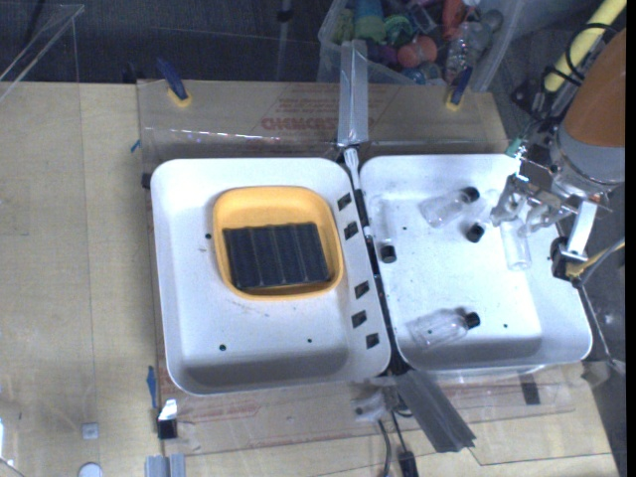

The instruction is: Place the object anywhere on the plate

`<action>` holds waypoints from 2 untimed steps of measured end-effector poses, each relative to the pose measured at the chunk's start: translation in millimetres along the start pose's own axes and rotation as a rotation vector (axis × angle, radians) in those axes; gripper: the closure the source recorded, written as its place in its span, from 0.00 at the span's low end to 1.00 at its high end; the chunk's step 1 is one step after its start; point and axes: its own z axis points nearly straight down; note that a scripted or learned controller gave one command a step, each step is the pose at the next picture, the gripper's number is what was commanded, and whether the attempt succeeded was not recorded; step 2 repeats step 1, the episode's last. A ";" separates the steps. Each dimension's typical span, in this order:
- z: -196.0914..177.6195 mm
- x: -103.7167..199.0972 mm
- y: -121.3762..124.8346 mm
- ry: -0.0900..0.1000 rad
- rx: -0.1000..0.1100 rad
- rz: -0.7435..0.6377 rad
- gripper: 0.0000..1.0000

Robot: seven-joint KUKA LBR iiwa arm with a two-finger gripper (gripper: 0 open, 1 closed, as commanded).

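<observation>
Camera view has our jaws (521, 210) over the right bin (556, 341); we cannot tell their state. We should drop squarely on a clear bottle (438, 326), then carry it to the yellow plate (231, 207).

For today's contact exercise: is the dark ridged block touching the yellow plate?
Touching: in the camera view the dark ridged block lies flat inside the yellow plate.

Yellow plate (276, 242), clear bottles (437, 328), claw (532, 210)
</observation>
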 end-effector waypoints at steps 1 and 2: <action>0.0 -0.1 0.1 0.000 0.000 0.000 0.00; 0.0 -0.1 0.1 0.000 0.000 0.000 0.00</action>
